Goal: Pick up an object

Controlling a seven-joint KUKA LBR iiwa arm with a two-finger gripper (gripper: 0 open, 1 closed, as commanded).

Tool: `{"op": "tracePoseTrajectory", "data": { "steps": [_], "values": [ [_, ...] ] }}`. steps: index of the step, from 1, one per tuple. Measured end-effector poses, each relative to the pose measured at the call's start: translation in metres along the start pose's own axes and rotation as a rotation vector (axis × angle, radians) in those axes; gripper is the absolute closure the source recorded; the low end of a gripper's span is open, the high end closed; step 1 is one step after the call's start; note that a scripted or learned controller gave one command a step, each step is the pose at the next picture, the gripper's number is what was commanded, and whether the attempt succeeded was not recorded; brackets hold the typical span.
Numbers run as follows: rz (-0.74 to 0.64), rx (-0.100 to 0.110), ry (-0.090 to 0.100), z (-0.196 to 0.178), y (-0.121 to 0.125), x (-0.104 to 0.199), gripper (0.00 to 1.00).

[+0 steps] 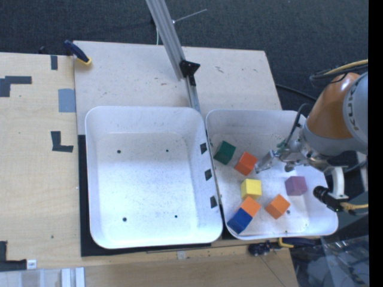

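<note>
On my far left sits the left bin point(96, 160). In the right bin point(239, 119) lie a green cube point(224, 152), a blue cube point(239, 220) touching an orange cube point(249, 206), a yellow cube point(251, 188), and a red-orange cube point(245, 163). My gripper point(267, 161) hangs just beside the red-orange one; whether it grips anything I cannot tell. Further right lie another orange cube point(277, 206) and a purple cube point(295, 185).

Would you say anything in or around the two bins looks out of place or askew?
Nothing looks damaged or spilled. The blocks all lie inside the right bin, scattered at odd angles; the blue block and an orange block touch near its front-left corner. The gripper hovers beside another orange block.
</note>
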State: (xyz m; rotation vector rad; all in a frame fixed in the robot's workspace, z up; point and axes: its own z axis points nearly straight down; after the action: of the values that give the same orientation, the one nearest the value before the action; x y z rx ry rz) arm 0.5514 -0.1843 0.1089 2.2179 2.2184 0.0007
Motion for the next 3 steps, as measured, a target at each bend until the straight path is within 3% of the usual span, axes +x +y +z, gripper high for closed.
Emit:
{"op": "tracePoseTrajectory", "data": {
  "steps": [1, 3],
  "values": [
    [-0.001, 0.006, 0.003, -0.006, -0.001, 0.002, 1.0],
    [-0.002, -0.001, 0.002, -0.113, 0.02, 0.003, 1.0]
  ]
}}
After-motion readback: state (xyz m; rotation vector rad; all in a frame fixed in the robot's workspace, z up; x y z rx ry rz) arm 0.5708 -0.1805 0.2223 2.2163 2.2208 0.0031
